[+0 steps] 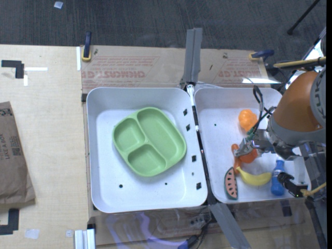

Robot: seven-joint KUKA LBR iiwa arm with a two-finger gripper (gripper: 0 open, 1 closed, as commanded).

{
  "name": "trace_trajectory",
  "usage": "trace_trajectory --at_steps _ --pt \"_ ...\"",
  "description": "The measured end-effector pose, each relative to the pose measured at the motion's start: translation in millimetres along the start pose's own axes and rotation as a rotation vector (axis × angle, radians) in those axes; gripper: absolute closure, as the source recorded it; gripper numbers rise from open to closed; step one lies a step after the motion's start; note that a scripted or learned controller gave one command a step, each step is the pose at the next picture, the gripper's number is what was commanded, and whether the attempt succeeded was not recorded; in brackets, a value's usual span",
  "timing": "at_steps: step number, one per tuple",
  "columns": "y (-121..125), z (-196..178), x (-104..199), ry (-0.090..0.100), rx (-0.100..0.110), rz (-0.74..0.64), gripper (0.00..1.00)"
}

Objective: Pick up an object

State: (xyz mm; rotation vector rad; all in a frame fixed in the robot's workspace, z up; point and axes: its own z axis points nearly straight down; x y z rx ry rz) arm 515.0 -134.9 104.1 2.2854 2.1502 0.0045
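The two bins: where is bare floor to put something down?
Left bin: strips around the green plate, widest along its near edge. Right bin: the far-left part, beside the divider. Crowded near the banana, watermelon slice, blue bottle and gripper.

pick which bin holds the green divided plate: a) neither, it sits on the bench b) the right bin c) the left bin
c: the green divided plate lies flat inside the left bin, while the right bin holds the toy fruit.
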Motion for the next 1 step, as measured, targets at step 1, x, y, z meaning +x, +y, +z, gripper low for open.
trace_trajectory --at_steps 1 --pt "-18.9 -86.7 55.1 -0.001 0.007 0.148 1.00"
